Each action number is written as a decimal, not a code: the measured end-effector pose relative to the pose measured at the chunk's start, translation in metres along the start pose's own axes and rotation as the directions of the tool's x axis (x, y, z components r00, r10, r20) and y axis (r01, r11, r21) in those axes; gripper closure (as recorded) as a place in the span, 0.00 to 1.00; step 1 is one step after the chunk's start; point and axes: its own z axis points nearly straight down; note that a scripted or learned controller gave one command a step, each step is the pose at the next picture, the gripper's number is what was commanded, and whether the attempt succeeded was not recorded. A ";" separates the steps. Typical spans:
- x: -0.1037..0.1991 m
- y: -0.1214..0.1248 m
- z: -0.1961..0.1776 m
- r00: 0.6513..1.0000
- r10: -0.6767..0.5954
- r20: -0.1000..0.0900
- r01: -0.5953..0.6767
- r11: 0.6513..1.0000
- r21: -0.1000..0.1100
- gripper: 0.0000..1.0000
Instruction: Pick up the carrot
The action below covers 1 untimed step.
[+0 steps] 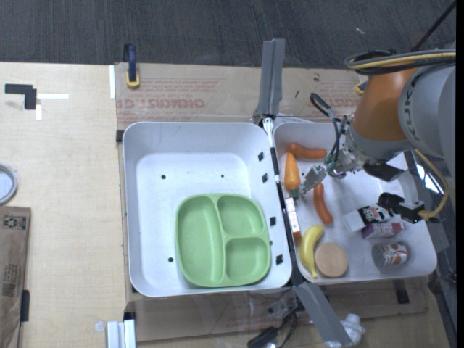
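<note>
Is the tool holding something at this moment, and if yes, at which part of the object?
Nothing is held. The tool hangs open over the right bin, between the carrot and a sausage, with nothing between its fingers.

Red print runs across the cardboard sheet (pixel 190 93) lying well beyond the gripper (pixel 316 178), up and to its left; it shows upside down and mirrored, and seems to read "CHEMICALS", though not surely. A brown paper bag (pixel 13 246) far to the gripper's left bears a dark recycling sign, its small print unreadable
</note>
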 end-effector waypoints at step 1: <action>0.024 0.028 -0.100 0.952 0.307 0.001 -0.307 0.952 0.001 0.00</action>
